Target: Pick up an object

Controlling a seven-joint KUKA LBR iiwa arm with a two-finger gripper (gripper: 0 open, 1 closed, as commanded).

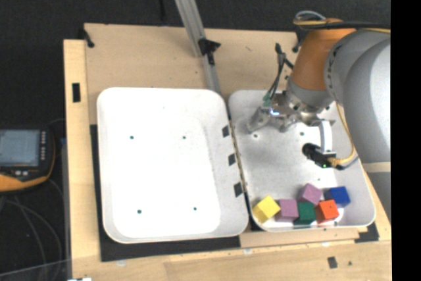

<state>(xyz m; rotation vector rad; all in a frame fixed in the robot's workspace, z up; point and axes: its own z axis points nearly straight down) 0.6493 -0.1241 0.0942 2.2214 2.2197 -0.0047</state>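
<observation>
Several small blocks lie clustered at the near end of the right bin (pixel 273 164): a yellow block (pixel 268 208), a purple block (pixel 288 208), a green block (pixel 306 212), an orange block (pixel 327 210), a second purple block (pixel 311 193) and a blue block (pixel 337 195). My gripper (pixel 263 120) hangs over the far left part of this bin, well away from the blocks, with nothing seen in it. The grey arm with its orange band (pixel 314 62) comes in from the right.
The left bin (pixel 164 161) lies beside the right one, separated by a rim with black clips (pixel 231 158). A slanted metal pole (pixel 191 16) rises behind the bins. A handheld device (pixel 23 151) sits off the bench at left.
</observation>
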